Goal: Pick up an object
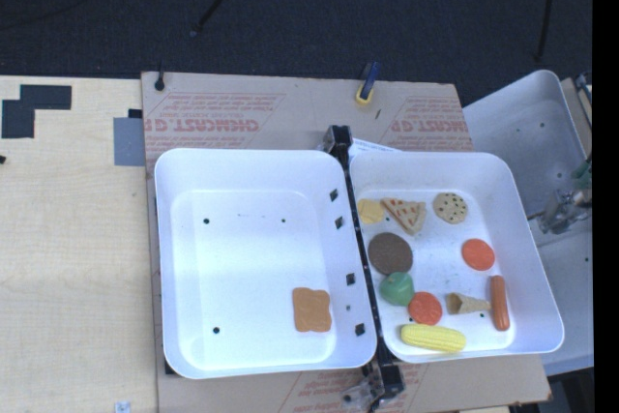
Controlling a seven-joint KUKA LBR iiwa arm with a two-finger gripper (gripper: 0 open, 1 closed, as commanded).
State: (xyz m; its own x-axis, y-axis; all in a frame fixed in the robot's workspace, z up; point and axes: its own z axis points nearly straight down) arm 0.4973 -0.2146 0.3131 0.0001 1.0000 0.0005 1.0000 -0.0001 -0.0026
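Nearest, a corn cob (432, 338) lies by the right bin's (530, 237) near rim, toys crowded beyond it for choosing (a toast piece (311, 309) lies alone in the left bin (174, 256)). The jaws' state I cannot tell.

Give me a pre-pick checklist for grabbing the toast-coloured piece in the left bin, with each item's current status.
1. Target present: flat orange-brown toast-shaped piece lies in the left white bin: ok.
2. Target free of neighbours, nothing touching it: ok.
3. Room from walls: it sits near the divider, so approach is tight: not ok.
4. Other toys, such as the yellow corn cob, stay in the right white bin: ok.
5. Finger opening: cannot tell.
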